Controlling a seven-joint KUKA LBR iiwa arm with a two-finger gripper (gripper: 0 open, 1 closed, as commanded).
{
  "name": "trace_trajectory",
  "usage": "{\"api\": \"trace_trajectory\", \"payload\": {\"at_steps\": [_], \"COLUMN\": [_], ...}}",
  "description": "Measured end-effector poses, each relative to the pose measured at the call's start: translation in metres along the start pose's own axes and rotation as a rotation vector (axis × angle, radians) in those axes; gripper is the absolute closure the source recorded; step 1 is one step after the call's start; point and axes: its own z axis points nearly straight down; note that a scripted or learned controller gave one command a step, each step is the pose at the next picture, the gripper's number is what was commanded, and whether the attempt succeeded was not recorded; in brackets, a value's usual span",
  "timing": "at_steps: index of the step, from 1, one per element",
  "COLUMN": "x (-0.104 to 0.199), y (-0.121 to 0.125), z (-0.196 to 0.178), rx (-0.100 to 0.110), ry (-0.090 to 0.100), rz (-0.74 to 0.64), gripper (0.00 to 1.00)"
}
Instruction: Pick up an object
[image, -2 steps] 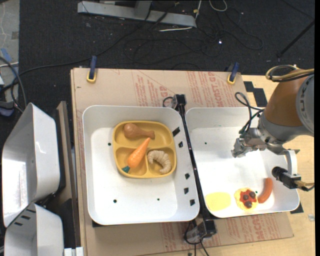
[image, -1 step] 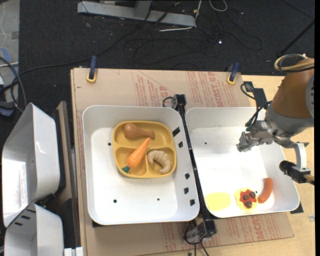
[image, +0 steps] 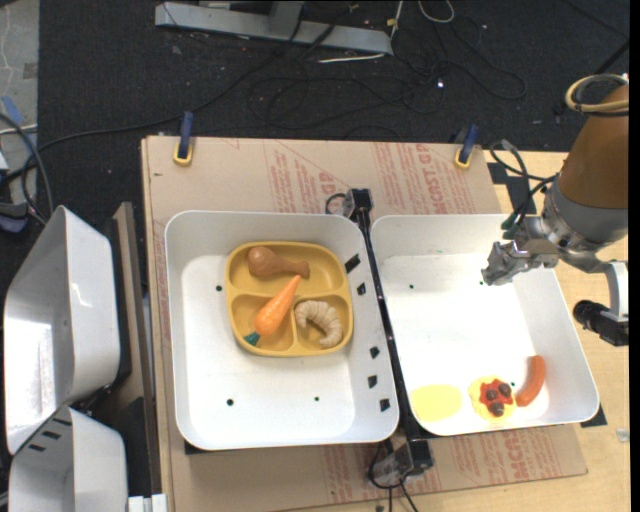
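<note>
My gripper (image: 497, 270) hangs over the back right part of the right bin (image: 450, 330), with nothing visible between its fingers. In that bin's front right corner lie an orange sausage (image: 531, 380), a small pizza-like piece (image: 492, 395) and a flat yellow disc (image: 436, 402). The left bin (image: 200, 380) holds a yellow divided plate (image: 238, 305) bearing a chicken drumstick (image: 276, 264), a carrot (image: 277, 307) and a pale shrimp (image: 320, 320). All these objects lie well away from the gripper.
The bins sit on a cardboard sheet (image: 300, 170) held by yellow clamps (image: 184, 150) at the back. A grey-white container (image: 55, 310) stands left of the bench. Cables run across the dark floor behind.
</note>
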Motion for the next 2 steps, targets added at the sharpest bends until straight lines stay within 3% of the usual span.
{"api": "trace_trajectory", "payload": {"at_steps": [1,2], "x": [0.0,0.048], "y": [0.002,-0.013], "z": [-0.043,-0.028], "rx": [0.0,0.009], "ry": [0.0,0.003], "rz": [0.001,-0.003], "gripper": [1.0,1.0]}}
